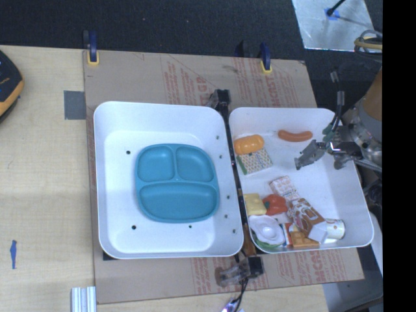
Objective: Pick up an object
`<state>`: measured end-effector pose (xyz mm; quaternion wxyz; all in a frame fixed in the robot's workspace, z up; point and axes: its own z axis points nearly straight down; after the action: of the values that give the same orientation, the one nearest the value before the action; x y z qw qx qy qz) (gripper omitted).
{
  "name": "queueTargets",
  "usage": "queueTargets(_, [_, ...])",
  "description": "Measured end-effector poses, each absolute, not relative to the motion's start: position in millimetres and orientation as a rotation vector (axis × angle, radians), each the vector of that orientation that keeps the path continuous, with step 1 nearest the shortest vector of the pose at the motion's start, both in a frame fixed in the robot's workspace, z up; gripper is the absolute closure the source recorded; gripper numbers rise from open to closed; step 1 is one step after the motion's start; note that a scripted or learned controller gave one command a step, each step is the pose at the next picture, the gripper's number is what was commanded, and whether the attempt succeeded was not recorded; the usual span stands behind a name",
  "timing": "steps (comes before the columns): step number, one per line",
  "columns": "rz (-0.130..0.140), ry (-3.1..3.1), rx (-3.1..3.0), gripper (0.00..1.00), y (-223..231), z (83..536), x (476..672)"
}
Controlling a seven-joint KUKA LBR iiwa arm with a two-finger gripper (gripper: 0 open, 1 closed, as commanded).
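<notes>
Camera view: reddish-orange sausage [295,135]

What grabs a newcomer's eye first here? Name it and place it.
The blue divided plate stands out most, lying alone in the middle of the left bin. Next comes the right bin, where toy food clusters: a hot dog sausage near the far wall and a red tomato-like piece in the near pile. The gripper hangs over that bin's right side.
</notes>
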<state>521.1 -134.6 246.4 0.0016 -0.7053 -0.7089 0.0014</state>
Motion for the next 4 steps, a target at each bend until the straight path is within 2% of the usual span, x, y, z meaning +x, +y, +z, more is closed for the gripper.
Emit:
queueTargets(1, [0.011, -2.221, -2.208, 0.00, -118, 168, 511.2])
queueTargets(2, [-0.004, -2.228, -2.224, 0.00, -126, 94, 494.0])
queueTargets(3, [-0.003, -2.237, -2.224, 1.00, -129, 107, 495.6])
queueTargets(4, [-0.001, -2.235, -2.223, 0.00, -129, 106, 494.9])
